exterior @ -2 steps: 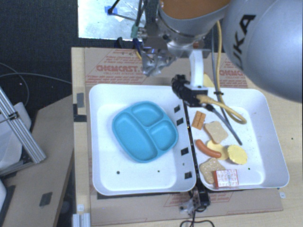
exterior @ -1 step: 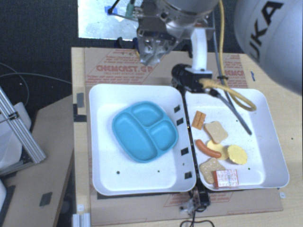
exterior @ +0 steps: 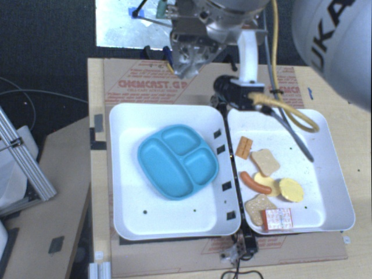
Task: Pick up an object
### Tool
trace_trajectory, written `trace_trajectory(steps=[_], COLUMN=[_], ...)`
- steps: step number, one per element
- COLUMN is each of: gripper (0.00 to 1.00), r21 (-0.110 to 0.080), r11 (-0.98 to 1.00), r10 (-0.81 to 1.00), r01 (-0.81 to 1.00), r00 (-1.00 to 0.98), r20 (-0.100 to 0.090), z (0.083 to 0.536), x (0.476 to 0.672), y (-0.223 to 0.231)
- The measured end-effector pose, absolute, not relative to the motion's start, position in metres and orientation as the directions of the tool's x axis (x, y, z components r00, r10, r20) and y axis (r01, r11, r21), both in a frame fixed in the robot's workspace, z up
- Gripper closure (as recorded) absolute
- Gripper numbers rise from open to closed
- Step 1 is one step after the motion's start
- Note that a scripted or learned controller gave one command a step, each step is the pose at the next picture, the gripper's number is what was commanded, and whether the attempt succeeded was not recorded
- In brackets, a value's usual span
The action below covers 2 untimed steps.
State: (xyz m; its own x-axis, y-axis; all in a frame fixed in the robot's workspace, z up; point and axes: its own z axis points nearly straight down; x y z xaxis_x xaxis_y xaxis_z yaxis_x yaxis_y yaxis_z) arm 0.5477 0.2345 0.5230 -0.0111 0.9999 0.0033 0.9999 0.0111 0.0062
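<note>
My gripper (exterior: 187, 61) hangs high over the far edge of the left bin (exterior: 125, 173), close to the camera and blurred, with nothing visibly in it. A blue divided plate (exterior: 177, 161) lies in the middle of the left bin. In the right bin (exterior: 331, 173) lie an orange cracker (exterior: 244, 147), a toast slice (exterior: 265, 161), a red sausage (exterior: 253, 182), a round yellow piece (exterior: 291, 189), a second bread slice (exterior: 259, 205) and a red-and-white packet (exterior: 278, 218). All these items sit in the bin's left and near part, well below and to the right of the gripper.
The two bins meet at a central ridge (exterior: 229, 167) with black clips. Cardboard (exterior: 139, 83) covers the bench beyond the bins. An aluminium frame (exterior: 23, 167) stands off the bench at the left. The arm's large grey body (exterior: 337, 34) fills the upper right.
</note>
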Motion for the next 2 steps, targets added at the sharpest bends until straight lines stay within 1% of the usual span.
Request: trace_trajectory(steps=[1, 2], gripper=[1.00, 1.00], r21=[-0.006, 0.011], r11=[0.007, 0.000], r10=[1.000, 1.000], r01=[1.000, 1.000], r00=[-0.007, 0.000], r20=[-0.001, 0.004], z=[0.462, 0.539], x=[0.497, 0.549], y=[0.234, 0.234])
